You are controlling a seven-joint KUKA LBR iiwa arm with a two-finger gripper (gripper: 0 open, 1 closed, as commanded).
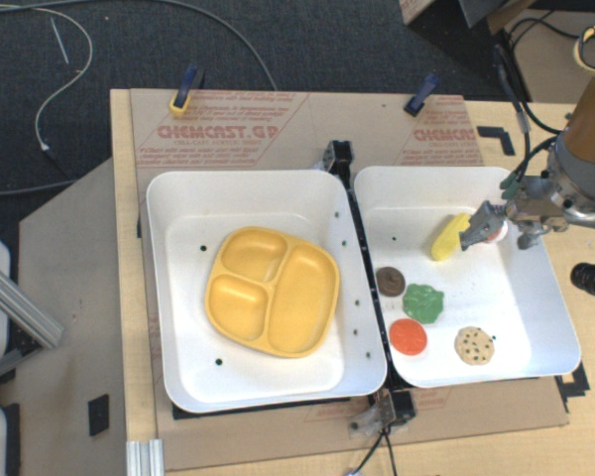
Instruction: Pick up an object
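Nearest the camera, well below the gripper (484, 228), lie a cookie (474, 345), an orange disc (409, 337) and a green piece (422, 302). Farther back, a yellow banana-like piece (447, 238) rests in the right bin (560, 315), touching the gripper's tip. I cannot tell how wide the gripper stands. Nothing looks lifted; the pick remains undone.

The grey arm (585, 157) is cut off by the right edge of the frame, its upper links out of sight. The gripper (484, 228) overlaps one end of the yellow object (446, 239) near the right bin's (560, 305) far wall (contact cannot be judged). Print on the counter (218, 132) is partly covered by both bins.
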